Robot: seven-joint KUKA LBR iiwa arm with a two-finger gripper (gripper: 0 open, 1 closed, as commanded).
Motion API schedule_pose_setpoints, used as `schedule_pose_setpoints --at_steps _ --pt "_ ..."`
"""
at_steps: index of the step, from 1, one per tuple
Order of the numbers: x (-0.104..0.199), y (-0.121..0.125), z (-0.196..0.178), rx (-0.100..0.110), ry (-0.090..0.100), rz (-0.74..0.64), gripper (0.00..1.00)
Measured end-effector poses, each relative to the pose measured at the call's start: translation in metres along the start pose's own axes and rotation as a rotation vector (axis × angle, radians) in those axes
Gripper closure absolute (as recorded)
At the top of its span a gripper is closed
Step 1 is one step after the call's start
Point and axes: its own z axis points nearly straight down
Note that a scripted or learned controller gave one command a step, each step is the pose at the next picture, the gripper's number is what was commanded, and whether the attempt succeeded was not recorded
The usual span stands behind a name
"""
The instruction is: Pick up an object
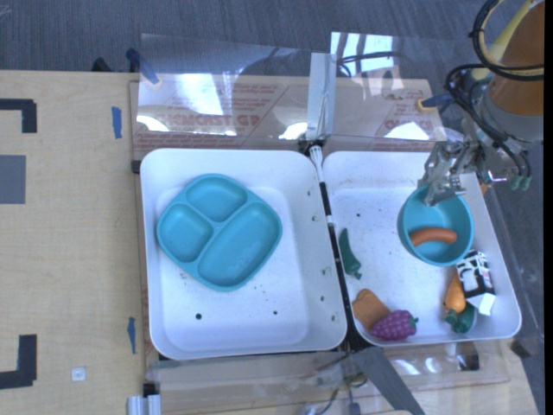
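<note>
My gripper (pixel 441 188) hangs over the far rim of a blue bowl (pixel 436 225) in the right bin (pixel 380 197); its fingers appear close together with nothing visible between them. An orange sausage (pixel 432 236) lies inside the bowl. Along the bin's near side lie a purple grape bunch (pixel 394 325), an orange bread-like piece (pixel 369 306), a carrot (pixel 456 296) and a black-and-white carton (pixel 474 275). A dark green pepper (pixel 349 256) rests near the bin's left wall.
The left bin (pixel 173 318) holds a blue divided plate (pixel 219 231). A clear plastic barrier (pixel 259 93) rises behind both bins. Wooden bench surface (pixel 60 232) extends to the left. The arm's orange band (pixel 523 54) is at the top right.
</note>
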Motion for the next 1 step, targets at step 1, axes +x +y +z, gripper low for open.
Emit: schedule_pose_setpoints --at_steps 1 --pt "0.0003 -0.0005 -0.006 -0.001 0.001 0.003 1.0"
